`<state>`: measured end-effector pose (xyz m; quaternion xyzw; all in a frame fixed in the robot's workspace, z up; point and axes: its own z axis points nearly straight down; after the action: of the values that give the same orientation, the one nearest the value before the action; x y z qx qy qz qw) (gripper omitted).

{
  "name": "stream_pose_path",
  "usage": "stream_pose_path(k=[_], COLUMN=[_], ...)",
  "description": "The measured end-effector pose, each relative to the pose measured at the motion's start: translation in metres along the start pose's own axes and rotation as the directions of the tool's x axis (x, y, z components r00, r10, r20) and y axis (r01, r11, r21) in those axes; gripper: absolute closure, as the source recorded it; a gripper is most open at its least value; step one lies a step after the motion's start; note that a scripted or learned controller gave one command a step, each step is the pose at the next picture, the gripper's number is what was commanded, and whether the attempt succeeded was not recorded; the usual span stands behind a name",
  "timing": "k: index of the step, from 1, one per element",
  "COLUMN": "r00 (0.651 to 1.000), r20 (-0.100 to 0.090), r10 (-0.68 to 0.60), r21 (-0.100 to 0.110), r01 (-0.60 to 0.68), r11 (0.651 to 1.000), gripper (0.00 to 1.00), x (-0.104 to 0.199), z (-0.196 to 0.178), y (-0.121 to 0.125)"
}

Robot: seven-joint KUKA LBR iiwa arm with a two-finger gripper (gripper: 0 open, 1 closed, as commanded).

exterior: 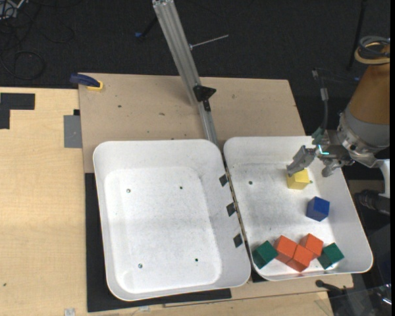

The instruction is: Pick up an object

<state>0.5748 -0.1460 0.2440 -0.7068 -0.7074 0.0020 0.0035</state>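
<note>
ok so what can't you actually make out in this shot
- Claw and yellow block, camera view: one finger overlaps the block's top edge, so contact or a grip cannot be judged from this slant.
- Arm: cut off by the right edge above the orange band.
- Orange blocks: packed together between two green blocks, so their count is unclear.
- Small blue and yellow item on the bench: too small to identify.

Matt white plastic bins (118, 157), wooden bench (145, 104)

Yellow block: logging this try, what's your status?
End effector open, above yellow block. Block in right bin, not held. Nothing in the way.
</note>
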Motion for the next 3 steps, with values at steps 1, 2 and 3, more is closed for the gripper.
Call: stream_pose_path(k=[1, 2, 3], r00=[1.000, 1.000, 1.000], r20=[0.001, 0.000, 0.000], r10=[0.002, 0.001, 0.005], r21=[-0.005, 0.000, 0.002], r01=[-0.002, -0.001, -0.005], r11=[1.000, 1.000, 1.000], gripper=[0.00, 0.00, 0.00], x=[-0.001, 0.002, 0.012], z=[-0.002, 0.042, 0.095], y=[0.001, -0.002, -0.004])
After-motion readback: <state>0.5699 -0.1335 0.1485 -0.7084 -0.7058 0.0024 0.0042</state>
